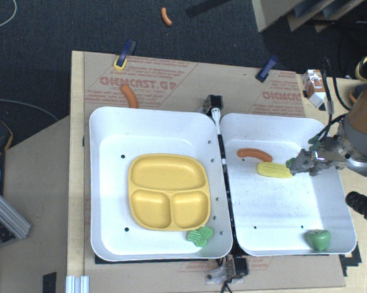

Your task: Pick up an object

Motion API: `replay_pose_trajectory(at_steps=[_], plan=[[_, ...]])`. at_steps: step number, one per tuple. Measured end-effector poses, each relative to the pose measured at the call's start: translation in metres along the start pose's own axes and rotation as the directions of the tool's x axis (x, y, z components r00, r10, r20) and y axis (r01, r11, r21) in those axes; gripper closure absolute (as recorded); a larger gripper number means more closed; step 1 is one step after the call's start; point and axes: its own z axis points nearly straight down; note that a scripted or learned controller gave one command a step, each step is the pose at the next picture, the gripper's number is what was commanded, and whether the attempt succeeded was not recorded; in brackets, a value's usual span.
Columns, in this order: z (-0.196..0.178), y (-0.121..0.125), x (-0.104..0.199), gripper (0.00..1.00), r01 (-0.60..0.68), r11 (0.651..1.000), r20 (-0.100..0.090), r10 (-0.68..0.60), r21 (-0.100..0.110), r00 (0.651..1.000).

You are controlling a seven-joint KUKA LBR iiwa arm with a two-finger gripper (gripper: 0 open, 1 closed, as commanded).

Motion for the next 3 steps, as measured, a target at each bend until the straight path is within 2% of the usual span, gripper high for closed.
replay_pose_trajectory(at_steps=[1, 2, 3], plan=[[-0.022, 0.001, 0.0, 1.0, 0.0, 1.0, -0.001, 0.0, 0.003, 1.0], [-0.012, -0.007, 0.053, 1.0, 0.003, 1.0, -0.005, -0.003, 0.011, 1.0], [-0.014, -0.026, 0.112, 1.0, 0.004, 1.0, -0.005, -0.004, 0.011, 1.0]])
